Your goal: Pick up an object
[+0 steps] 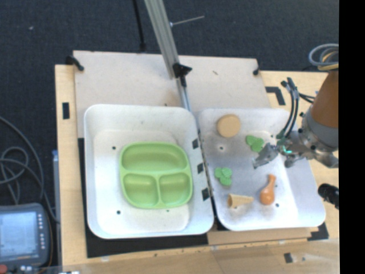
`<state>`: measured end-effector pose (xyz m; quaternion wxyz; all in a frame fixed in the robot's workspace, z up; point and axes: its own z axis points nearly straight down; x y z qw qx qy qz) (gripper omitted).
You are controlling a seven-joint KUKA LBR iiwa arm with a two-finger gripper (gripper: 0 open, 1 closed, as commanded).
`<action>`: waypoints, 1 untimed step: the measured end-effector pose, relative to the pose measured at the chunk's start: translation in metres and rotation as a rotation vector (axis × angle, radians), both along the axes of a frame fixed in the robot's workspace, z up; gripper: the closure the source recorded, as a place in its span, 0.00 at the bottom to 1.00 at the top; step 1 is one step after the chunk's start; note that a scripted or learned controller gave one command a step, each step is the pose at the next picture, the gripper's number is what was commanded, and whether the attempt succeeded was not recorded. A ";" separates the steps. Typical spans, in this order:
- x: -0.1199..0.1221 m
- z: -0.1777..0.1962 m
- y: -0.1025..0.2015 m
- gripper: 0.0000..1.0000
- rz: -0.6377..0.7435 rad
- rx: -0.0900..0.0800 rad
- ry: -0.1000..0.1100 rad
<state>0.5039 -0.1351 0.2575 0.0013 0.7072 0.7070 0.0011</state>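
The right bin (296, 210) holds a round tan cookie (228, 125) at its far side, a green leafy piece (255, 142) near the middle, a small green clump (223, 176) at its left, a waffle cone (239, 200) and an orange carrot-like piece (268, 190) near the front. My gripper (268, 154) hangs over the right bin's middle, just right of and below the green leafy piece and above the orange piece. Its fingers stand spread apart with nothing between them.
The left bin (102, 124) carries a green three-compartment tray (155, 173). A slanted metal pole (162, 27) rises behind the bins. Cables (293, 104) run along the arm at the right. A screen (20, 238) sits at the lower left, off the bench.
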 end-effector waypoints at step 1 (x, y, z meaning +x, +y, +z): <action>0.000 -0.063 0.001 0.00 0.000 0.000 0.008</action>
